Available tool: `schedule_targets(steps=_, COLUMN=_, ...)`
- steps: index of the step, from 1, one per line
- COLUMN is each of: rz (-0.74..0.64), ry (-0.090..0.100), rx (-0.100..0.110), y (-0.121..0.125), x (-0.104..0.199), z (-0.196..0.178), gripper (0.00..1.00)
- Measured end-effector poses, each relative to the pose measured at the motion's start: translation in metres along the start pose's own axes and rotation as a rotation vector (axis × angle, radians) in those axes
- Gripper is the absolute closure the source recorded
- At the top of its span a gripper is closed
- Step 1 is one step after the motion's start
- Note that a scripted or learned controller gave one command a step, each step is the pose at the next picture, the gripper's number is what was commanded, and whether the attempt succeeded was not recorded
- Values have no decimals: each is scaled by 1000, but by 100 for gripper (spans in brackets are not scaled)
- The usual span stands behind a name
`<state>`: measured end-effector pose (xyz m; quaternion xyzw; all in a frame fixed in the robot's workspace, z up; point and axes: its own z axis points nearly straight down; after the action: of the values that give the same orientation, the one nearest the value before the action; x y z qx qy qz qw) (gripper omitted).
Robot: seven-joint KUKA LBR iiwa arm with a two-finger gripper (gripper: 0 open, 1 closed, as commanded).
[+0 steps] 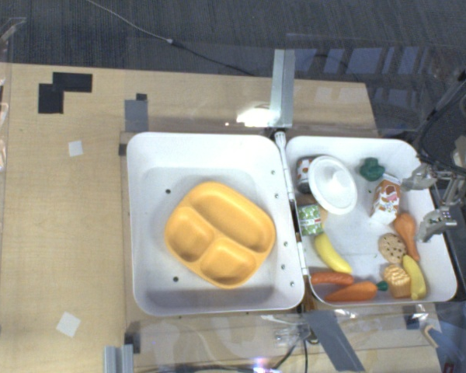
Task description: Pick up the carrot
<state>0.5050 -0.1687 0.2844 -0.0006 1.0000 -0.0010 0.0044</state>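
Gripper point(437, 200) sits at 3 o'clock over the right bin point(338, 148) rim; metal fingers spread apart, nothing between them. Arm cut off by the frame edge. Carrot point(352, 291) lies at 6 o'clock in that bin, against the front wall, well apart from the gripper. Just beside it at 12 o'clock: banana point(331, 253). Left bin point(151, 158) holds a yellow divided plate point(220, 233).

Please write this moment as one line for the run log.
phase: approach | claw: at right bin's right edge | carrot: lying in right bin, not held
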Motion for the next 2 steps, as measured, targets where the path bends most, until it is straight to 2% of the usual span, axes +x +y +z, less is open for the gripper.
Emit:
schedule_targets(steps=1, rz=132, ry=10, rx=-3, y=-37, x=-1, z=124, gripper=0)
schedule_targets(steps=2, rz=267, ry=1, rx=0, y=-36, x=17, z=161, gripper=0)
